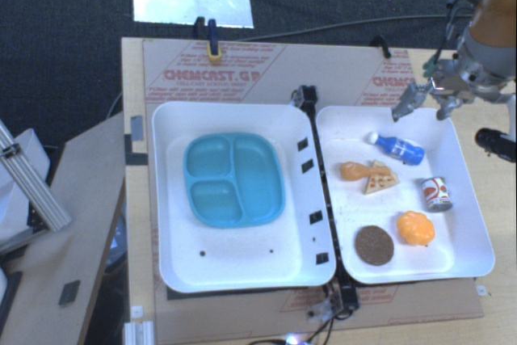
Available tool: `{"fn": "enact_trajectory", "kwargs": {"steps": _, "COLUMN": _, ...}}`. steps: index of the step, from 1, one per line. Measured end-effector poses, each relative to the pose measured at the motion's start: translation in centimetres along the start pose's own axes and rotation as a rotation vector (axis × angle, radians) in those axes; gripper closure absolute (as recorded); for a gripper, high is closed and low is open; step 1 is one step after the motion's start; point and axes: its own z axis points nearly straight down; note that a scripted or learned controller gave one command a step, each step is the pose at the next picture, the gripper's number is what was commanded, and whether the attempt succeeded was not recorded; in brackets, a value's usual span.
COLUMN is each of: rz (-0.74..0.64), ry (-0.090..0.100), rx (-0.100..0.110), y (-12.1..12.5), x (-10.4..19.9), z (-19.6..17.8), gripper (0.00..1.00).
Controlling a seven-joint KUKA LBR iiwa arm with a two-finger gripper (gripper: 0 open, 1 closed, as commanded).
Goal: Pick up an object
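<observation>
Two white bins sit side by side on the bench. The left bin (174,254) carries a blue divided plate (234,179), lying flat near its middle. The right bin (468,254) holds the things I might pick. Going from its left side: an orange drumstick-shaped piece (353,170) touching a tan pizza-slice wedge (380,178); below them, near the front wall, a round brown patty (375,245); then a blue bottle (398,147) with a white cap, lying on its side toward the back; an orange, lumpy fruit-like piece (415,228) just beside the patty; and a small red-and-white can (436,193) on its side near the right wall.

My gripper (426,100) hangs over the bin's back edge, fingers spread wide apart with nothing between them. The bottle lies nearest, just in front of my fingertips and slightly left of their midpoint, apart from them. The other pieces lie further toward the front of the bin.
</observation>
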Motion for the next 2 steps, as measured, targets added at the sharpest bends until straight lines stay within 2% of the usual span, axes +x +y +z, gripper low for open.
{"fn": "enact_trajectory", "kwargs": {"steps": 1, "rz": -0.002, "ry": -0.002, "rx": -0.012, "y": 0.2, "x": 0.0, "z": -0.8, "gripper": 0.00}}
{"fn": "enact_trajectory", "kwargs": {"steps": 2, "rz": 0.001, "ry": -0.001, "rx": -0.007, "y": -0.5, "x": -0.5, "z": 5.0, "gripper": 0.00}}
